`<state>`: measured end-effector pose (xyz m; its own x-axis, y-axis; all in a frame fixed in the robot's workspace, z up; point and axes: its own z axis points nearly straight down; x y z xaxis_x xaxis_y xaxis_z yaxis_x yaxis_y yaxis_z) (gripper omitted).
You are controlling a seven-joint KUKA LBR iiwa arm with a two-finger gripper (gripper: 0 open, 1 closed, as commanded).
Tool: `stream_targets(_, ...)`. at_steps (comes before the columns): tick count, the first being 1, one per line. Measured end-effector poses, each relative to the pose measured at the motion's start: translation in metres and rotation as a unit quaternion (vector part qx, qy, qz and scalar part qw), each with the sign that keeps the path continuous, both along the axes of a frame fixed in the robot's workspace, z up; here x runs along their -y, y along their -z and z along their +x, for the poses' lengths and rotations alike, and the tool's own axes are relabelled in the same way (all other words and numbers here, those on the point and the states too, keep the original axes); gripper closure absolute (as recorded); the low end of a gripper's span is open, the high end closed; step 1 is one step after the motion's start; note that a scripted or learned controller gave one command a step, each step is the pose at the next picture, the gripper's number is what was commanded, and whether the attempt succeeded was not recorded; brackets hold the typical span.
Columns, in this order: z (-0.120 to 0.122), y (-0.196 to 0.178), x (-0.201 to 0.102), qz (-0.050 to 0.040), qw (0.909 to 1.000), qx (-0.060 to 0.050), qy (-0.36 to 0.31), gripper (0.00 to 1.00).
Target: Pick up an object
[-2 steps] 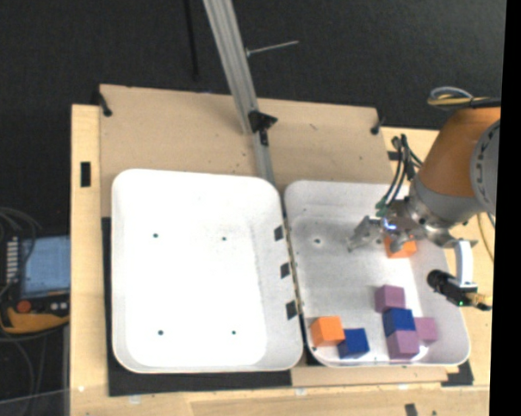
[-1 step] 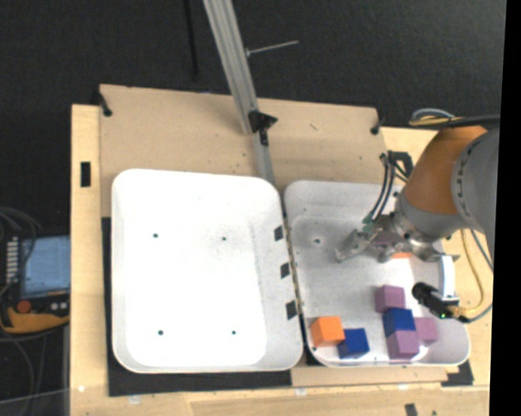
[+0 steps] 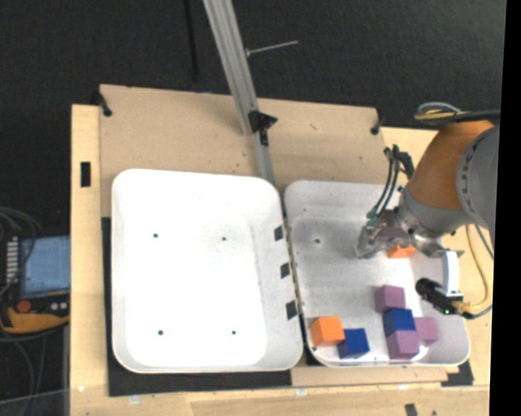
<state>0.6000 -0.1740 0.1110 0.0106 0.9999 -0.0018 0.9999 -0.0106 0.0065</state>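
Observation:
My gripper is low over the upper middle of the right bin, reaching in from the right. Just to its right a small orange piece peeks out from under the wrist, mostly hidden; whether it is held cannot be told. Toward the bin's front lie an orange cube and a blue cube side by side. To their right sit a purple block, a blue block, another purple block and a pinkish-purple block, clustered closely.
The left bin lies beside the right one, with clips along the shared edge. A metal pole slants up from the bench behind the bins. Cables and a black fitting hang off the arm at the right.

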Motion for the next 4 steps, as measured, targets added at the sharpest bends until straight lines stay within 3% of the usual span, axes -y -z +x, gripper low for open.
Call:
stream_targets(2, -0.007, -0.112, 0.005, -0.0005, 1.0, 0.001, -0.007, 1.0)
stream_targets(4, -0.025, -0.128, -0.104, 0.002, 1.0, -0.003, -0.009, 1.0)
